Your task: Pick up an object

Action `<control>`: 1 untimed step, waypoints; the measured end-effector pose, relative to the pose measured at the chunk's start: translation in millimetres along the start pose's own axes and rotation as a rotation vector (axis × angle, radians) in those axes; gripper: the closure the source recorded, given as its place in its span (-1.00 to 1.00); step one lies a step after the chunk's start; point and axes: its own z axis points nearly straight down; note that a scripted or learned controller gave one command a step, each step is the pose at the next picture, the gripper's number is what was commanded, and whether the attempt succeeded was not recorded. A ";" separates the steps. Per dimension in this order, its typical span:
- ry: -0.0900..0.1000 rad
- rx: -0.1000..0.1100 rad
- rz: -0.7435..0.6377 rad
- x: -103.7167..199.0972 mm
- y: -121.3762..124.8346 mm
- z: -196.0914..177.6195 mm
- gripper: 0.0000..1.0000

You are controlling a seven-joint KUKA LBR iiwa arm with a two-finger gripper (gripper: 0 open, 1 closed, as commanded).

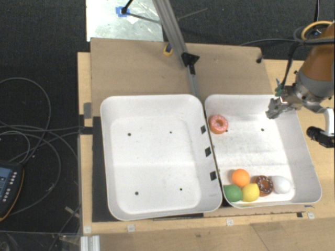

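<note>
Grey tool (274, 110) hangs above right bin (293, 140), seemingly holding nothing.

Grey rounded arm (319, 90) with an orange band (320, 61) above the wrist; yellow and black cables looped on top; small dark grey tool (275, 110) at its end.

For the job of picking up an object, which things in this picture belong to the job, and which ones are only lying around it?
Belong to the job:
- gripper, over the right bin's far edge
- pink donut
- orange ball
- green ball
- yellow ball
- chocolate donut
- white ball
- right bin, holding them all

Just lying about:
- left bin
- grey pole
- cables on the floor
- handheld controller
</note>
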 end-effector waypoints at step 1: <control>-0.001 0.000 0.003 -10.6 1.5 -57.7 1.00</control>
